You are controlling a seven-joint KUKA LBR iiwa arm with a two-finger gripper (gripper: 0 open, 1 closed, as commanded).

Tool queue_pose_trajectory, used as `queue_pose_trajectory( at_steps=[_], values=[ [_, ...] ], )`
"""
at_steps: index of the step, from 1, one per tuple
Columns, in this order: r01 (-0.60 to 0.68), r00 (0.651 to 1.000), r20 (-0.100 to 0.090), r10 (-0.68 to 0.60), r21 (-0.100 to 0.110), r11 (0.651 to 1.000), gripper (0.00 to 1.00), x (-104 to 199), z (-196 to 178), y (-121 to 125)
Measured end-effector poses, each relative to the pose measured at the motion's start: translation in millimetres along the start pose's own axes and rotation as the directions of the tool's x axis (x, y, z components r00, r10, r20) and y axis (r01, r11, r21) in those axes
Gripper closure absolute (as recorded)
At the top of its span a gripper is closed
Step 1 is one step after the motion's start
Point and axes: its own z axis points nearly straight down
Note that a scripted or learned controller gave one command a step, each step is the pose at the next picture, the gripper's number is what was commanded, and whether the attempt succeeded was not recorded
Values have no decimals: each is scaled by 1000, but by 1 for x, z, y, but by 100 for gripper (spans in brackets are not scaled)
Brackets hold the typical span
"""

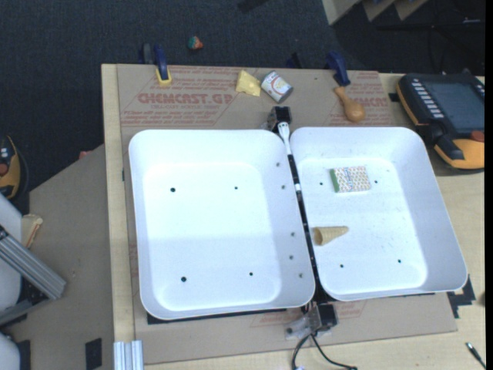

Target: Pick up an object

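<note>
From above, two shallow white bins of smooth, slightly glossy plastic with rounded corners sit side by side on a flat brown cardboard sheet (231,91) printed with faded red lettering. The left bin (154,168) has only small dark dots on its floor. The right bin (416,230) is the landmark for the rest: near its far middle lies a small flat rectangular sponge-like pad (351,179), green along one edge and speckled with coloured dots on a pale face; nearer the bin's left wall, toward the centre, lies a tan cone-shaped piece (329,235), its point toward that wall. Fine dark specks dust the floor of this bin. A black strip (296,199) runs along the seam where the right bin meets the left one. Beyond the right bin's far edge, on the cardboard, are a yellow wedge (248,84), a small white boxy item (276,87) and a wooden-looking rounded piece (350,106); what these are is hard to make out. To the bin's far right a dark handheld pendant (447,106) with orange trim is cut off by the frame. The state of the jaws cannot be told.
</note>
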Motion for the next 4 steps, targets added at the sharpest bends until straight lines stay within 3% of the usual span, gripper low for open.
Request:
queue_pose_trajectory(
  at_steps=[1, 2, 3, 4],
  values=[
    [14, 1000, -14, -14, 27, 1000, 100, 123, 58, 34],
    [-11, 1000, -3, 11, 13, 1000, 100, 27, 7, -15],
    [11, 1000, -15, -11, 34, 999, 100, 135, 126, 17],
    [-11, 1000, -2, 11, 13, 1000, 100, 30, 65, -9]
  ],
)
